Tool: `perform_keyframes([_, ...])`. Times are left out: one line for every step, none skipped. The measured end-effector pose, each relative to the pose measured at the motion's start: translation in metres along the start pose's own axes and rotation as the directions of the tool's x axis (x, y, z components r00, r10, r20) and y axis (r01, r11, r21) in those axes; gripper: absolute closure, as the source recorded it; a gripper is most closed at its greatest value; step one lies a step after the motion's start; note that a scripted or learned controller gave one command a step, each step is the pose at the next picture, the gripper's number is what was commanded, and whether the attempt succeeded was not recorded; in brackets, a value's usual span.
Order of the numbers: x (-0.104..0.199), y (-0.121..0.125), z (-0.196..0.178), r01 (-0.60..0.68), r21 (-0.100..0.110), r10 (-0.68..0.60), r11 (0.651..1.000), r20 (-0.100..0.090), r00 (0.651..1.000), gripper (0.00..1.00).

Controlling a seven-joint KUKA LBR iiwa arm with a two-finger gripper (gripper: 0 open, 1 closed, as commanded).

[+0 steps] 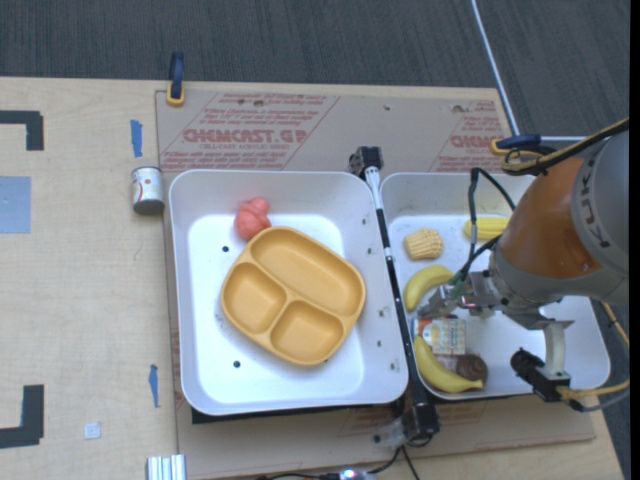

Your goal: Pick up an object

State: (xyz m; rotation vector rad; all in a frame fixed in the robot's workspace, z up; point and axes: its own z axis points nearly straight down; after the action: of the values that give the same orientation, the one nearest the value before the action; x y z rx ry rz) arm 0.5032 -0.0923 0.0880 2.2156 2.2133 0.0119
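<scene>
Over the right bin (600, 363), the arm (560, 238) reaches down with its pincer (452, 308) low among the objects; whether the pincer is spread or pressed together cannot be determined from this view. Beneath and beside the pincer lie a banana (426, 284), a second banana (445, 373) with a dark end, a small packet (447, 336) and a corn cob (423, 242). The left bin (200, 368) contains a yellow divided plate (292, 295) and a pink object (251, 215) just beside the plate's upper-left rim.
</scene>
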Motion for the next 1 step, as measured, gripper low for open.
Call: perform_keyframes([0.0002,-0.0027,-0.0003,0.000,-0.002,0.000,1.000,0.000,1.000,0.00])
